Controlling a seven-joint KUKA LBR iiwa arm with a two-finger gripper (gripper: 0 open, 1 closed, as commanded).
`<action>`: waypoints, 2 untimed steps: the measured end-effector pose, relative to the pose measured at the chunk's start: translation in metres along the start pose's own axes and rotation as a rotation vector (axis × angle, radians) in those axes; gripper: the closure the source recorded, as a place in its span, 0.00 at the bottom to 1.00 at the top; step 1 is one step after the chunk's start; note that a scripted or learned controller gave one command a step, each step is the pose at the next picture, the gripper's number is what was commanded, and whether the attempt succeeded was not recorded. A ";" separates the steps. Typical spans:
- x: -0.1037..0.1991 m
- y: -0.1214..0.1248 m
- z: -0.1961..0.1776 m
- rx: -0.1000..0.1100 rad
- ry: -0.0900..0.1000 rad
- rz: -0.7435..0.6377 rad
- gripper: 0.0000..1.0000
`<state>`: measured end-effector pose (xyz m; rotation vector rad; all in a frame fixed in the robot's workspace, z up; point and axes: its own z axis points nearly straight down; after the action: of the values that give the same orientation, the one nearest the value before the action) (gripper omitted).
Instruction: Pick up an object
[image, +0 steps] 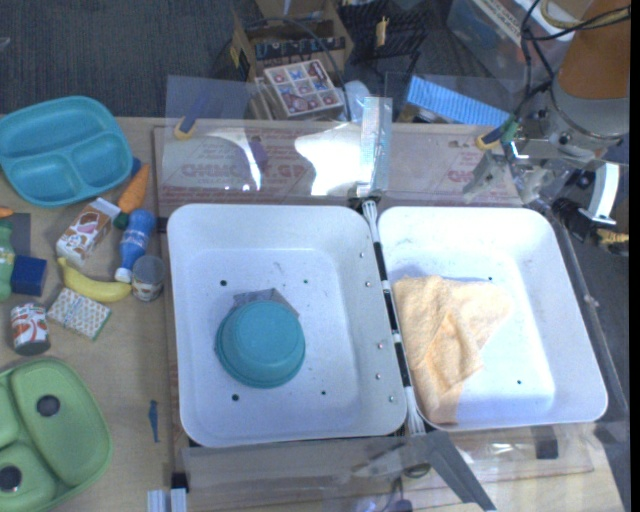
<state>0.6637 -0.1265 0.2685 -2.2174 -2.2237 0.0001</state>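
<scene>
An upturned teal bowl rests in the left white bin, toward its front left. A crumpled pale orange cloth lies in the right white bin, against its left wall. The gripper hangs at the end of the grey arm, over the back rim of the right bin near its far right corner. It is well apart from the cloth and the bowl. Nothing can be seen held in it.
Left of the bins the bench holds a teal divided plate, a banana, a small carton, a blue bottle, a can and a green tray. A clear panel stands behind the bins.
</scene>
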 end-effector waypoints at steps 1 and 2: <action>0.010 -0.042 0.177 -0.005 -0.002 -0.167 0.00; 0.025 -0.094 0.179 -0.011 -0.002 -0.261 0.00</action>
<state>0.5693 -0.1016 0.0899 -1.9149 -2.5008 -0.0103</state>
